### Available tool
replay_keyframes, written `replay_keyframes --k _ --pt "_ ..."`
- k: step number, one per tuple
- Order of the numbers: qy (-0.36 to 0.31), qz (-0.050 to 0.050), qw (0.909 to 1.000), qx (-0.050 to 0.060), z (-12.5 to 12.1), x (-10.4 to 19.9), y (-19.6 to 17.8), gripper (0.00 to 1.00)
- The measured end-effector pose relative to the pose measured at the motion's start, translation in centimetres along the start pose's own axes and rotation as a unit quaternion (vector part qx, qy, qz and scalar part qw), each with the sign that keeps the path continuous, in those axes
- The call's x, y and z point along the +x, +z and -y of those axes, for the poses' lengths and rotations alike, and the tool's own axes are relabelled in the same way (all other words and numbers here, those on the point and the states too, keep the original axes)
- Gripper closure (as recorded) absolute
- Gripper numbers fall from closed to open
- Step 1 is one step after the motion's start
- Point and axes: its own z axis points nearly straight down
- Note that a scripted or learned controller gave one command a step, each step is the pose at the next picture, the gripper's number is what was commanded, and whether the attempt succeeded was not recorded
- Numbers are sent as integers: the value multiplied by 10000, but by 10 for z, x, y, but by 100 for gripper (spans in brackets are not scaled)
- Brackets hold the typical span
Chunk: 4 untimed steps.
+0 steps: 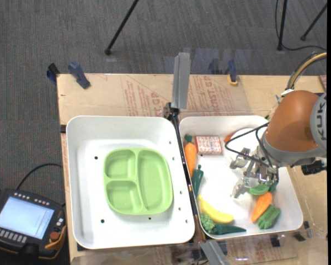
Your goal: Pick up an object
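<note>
down at six o'clock, nearest the lens, the front rim of the right bin (248,236) held a dark green vegetable (227,230) lying flat, with a yellow banana (215,212) just above it and a leafy green piece (207,223) touching the banana's low end. at three o'clock of those, an orange carrot (261,206) leaned beside a green pepper-like piece (269,217), the two touching. the gripper (252,176) hung over that bin's middle, toward three o'clock of the whole scene, below the orange band (292,123) of the arm. its metal fingers (240,189) pointed down at a green object (259,190) just at the carrot's top; i could not tell whether they were apart or together, nor whether anything sat between them. along the bin's nine o'clock wall lay a long carrot (190,158) and a dark green pepper (197,179). a red patterned box (208,144) sat toward twelve. the left bin (80,148) carried a light green divided tray (138,181) in its centre. at seven o'clock, off the bench, lay a teach pendant (25,221) with a lit screen.
</note>
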Motion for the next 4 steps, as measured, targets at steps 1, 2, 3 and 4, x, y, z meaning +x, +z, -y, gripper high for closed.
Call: replay_keyframes --k 1,2,3,4 --pt "-240 -11 9997 -9 74 61 1 0" --pt "-112 2 9999 -15 60 26 0 0" --pt "-132 5 9999 -18 59 26 -10 100" --pt "270 -2 9996 -13 45 -23 0 100"
